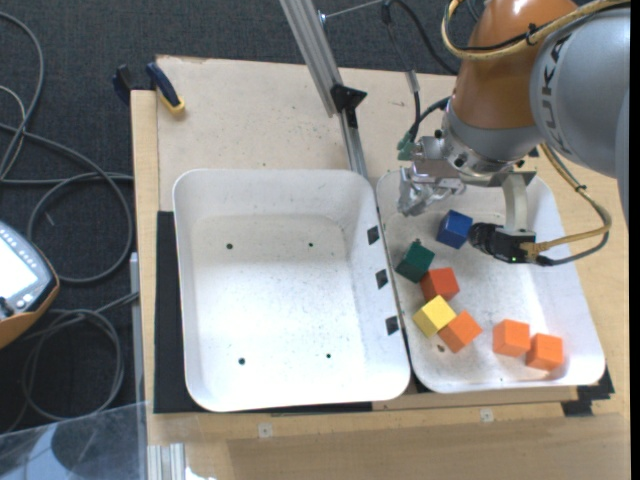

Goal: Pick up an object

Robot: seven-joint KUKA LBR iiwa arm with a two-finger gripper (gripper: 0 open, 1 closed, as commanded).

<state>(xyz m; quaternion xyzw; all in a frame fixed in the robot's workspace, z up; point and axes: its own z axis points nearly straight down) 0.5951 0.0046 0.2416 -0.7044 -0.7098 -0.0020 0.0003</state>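
On the left of the bench [250, 118] sits the left bin [200, 268], its speckled white floor bare, and a row of small black tabs runs down the seam where it meets the right bin [570, 298]. Every candidate for picking lies in that right bin. Nearest the seam is the dark green block [414, 262]; just past it are the red-orange block [439, 284], the yellow block [436, 315] and an orange block [460, 331] touching the yellow one's lower right corner. Above this cluster, and slightly apart from it, is the blue block [455, 229]. Further right, near the bin's lower edge, two more orange blocks [511, 337] and [546, 351] rest side by side. The hand [415, 200] hangs over the upper left part of the right bin, below the arm's orange wrist band [510, 28]. From this slanted view I cannot tell how far it is open, and nothing can be seen held in it. The relation that matters: the blue block lies just to the right of the hand and a little toward the near edge, closer than anything else, while the green block lies almost straight toward the near edge from the hand, a bit farther off. My judgement is that a short shift right and nearward would bring the hand over the blue block. That block stands clear of its neighbours, which should make closing on it easier than in the crowded cluster below.
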